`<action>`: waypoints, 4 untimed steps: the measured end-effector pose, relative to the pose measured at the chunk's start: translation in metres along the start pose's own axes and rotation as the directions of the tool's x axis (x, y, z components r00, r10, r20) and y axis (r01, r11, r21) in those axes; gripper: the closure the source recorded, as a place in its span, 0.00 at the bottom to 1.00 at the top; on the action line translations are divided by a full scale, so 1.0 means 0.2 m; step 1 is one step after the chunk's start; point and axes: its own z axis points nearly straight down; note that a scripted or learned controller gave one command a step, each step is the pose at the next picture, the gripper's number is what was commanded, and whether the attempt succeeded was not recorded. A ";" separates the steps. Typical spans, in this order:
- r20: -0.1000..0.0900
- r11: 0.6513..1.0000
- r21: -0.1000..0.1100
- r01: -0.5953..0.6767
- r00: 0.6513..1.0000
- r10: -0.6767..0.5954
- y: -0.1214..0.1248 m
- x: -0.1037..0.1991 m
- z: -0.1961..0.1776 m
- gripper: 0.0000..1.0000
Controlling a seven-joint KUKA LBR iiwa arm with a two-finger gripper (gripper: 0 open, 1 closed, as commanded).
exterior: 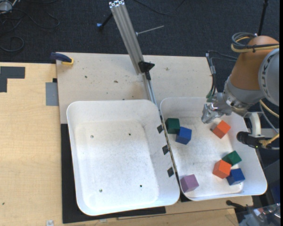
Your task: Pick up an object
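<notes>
The gripper [210, 114] hangs low over the right bin [198, 199]; whether its fingers are released or clenched cannot be told. An orange cube [220, 129] lies just beside the fingers, lower right, with a green cube [172, 125] and blue cube [183, 135] to their left

Two shallow white plastic bins sit side by side: the left bin [85, 126] and the right bin [254, 185]. Seven small cubes lie in the right one: two green [172, 125] [234, 157], two blue [183, 135] [236, 176], two orange [220, 129] [221, 168] and one purple [189, 182].
</notes>
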 end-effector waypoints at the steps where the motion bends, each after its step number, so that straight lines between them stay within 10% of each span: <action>1: 0.000 1.000 0.000 0.000 1.000 0.000 0.05 0.00 -0.25 1.00; 2: 0.000 1.000 0.000 0.001 1.000 -0.001 0.06 0.00 -0.46 1.00; 4: -0.003 1.000 0.007 0.003 1.000 -0.003 0.01 0.50 -0.41 1.00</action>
